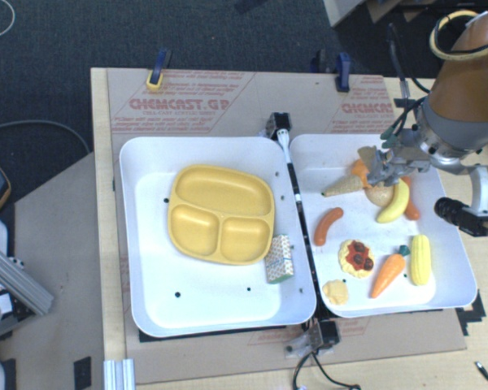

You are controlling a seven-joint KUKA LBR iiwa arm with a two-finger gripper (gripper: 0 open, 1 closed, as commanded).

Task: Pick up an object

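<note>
1. Nearest the camera, along the front edge of the right white bin point(464, 287), lie a pale yellow toy biscuit point(335, 292), an orange plastic carrot point(388, 273), a round toy tart with red topping point(357, 257) and a yellow corn cob point(420, 259).
2. In the left white bin point(138, 242), a yellow three-compartment plastic tray point(220, 214) sits toward the middle, with a speckled sponge block point(280, 259) beside its front right corner.
3. Further back in the right bin are a red-orange toy sausage point(328, 225), a yellow plastic banana point(394, 202) and a beige cone point(343, 186).
4. The two-finger gripper point(384, 174) is low over the cluster by the cone and banana, near the bin's far edge. Whether its fingers are apart or together, I cannot tell.
5. Judgement: nothing is visibly lifted, so the pick is not yet done; grasp and raise remain.
6. Both bins rest on a brown cardboard-covered bench point(228, 104) held by clamps at the far edge, over dark carpet point(106, 23).
</note>
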